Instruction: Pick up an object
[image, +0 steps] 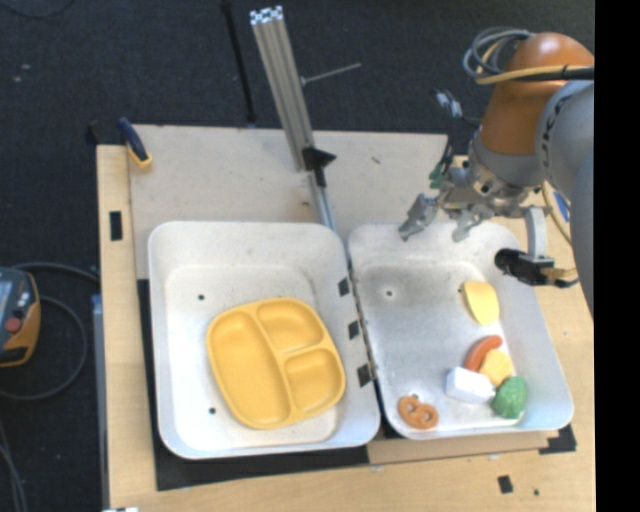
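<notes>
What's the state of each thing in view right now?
gripper: open, holding nothing, above the right bin's far edge
yellow tray: flat in the left bin, compartments bare
pretzel: lying at the right bin's near edge
white block: lying against the green piece

The whole bench is seen from one fixed camera mounted pretty high up, tilted down at a slant. Both white bins are taken in: left bin mid-frame, right bin toward the right, floor visible around.
</notes>
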